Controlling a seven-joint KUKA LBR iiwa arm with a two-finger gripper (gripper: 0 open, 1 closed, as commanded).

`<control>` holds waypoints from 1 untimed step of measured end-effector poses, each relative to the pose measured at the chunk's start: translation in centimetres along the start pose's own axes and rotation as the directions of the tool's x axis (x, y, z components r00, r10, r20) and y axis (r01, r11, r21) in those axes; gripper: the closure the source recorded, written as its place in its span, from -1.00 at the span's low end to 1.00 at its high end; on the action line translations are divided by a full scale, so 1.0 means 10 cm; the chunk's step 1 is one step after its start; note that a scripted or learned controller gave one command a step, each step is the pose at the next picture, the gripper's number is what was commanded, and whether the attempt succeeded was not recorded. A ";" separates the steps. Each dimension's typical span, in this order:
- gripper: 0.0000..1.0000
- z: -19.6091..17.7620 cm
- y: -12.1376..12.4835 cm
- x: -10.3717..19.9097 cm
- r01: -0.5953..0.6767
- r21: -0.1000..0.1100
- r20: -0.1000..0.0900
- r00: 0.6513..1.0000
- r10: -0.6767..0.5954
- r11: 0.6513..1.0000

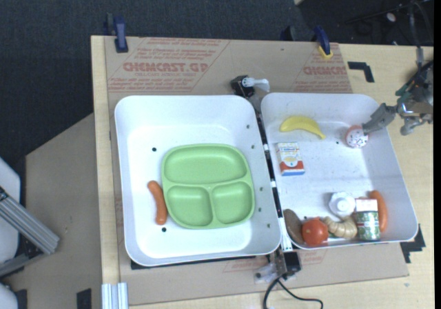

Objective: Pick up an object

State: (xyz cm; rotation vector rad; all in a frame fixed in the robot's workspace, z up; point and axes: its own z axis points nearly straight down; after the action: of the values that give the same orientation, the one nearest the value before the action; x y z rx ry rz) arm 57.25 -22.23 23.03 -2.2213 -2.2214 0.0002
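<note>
The right bin (pixel 386 163) holds a yellow banana (pixel 302 125) and a small white and orange carton (pixel 290 158) near its left side. A white ball with red marks (pixel 355 137) lies by the far right wall. At the bin's front sit a white cap (pixel 341 203), a red tomato (pixel 315 232), a beige lump (pixel 341 227), a green can (pixel 368 225) and an orange carrot (pixel 380 208). My gripper (pixel 387 116) hangs over the far right rim, just right of the ball, with nothing seen in it.
The left bin (pixel 131 128) holds a green divided plate (pixel 207 185) and an orange sausage (pixel 158 201) beside it. A small black and white fitting (pixel 247 84) sits on the cardboard behind the bins. Blue clamps (pixel 120 32) hold the board's far edge.
</note>
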 end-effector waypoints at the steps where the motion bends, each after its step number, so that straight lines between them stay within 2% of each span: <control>1: -1.00 0.97 0.48 0.40 0.005 0.007 -0.005 1.000 -0.005 1.000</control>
State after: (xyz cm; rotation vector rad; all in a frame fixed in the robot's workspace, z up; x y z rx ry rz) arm 62.03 -18.22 13.33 -2.2094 -2.2214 0.0030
